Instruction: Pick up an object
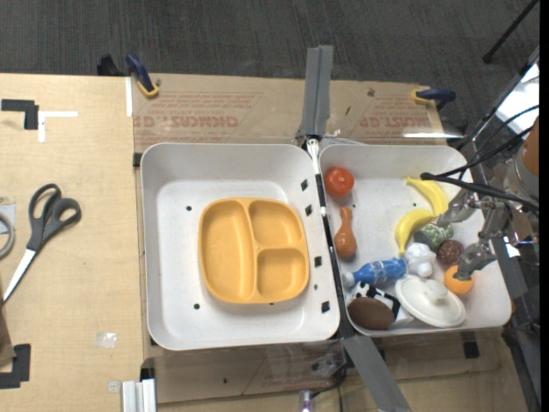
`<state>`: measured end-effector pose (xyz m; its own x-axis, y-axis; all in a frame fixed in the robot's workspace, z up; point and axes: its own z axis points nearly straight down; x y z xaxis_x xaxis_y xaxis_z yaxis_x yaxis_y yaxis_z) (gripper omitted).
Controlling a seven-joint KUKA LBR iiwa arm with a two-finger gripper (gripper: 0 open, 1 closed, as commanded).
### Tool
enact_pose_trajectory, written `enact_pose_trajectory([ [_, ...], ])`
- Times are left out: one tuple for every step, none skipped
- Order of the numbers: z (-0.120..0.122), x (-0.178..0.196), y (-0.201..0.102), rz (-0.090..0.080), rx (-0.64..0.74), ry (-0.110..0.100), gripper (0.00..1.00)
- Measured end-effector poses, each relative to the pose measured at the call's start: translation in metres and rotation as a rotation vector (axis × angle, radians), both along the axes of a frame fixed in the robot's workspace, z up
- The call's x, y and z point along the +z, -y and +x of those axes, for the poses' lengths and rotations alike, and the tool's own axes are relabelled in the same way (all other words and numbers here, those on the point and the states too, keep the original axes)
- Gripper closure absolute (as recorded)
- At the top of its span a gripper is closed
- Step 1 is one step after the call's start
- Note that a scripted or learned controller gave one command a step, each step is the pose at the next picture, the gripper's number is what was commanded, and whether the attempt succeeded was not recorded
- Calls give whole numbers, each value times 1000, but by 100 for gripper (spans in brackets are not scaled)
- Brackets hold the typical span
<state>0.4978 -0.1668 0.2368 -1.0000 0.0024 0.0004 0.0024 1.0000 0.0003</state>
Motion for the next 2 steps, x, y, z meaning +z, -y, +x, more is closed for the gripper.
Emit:
enact_pose_trajectory([
  [4,-106,-4,-1,-103,2,0],
  [105,-145,-20,-1,-182,3,0],
])
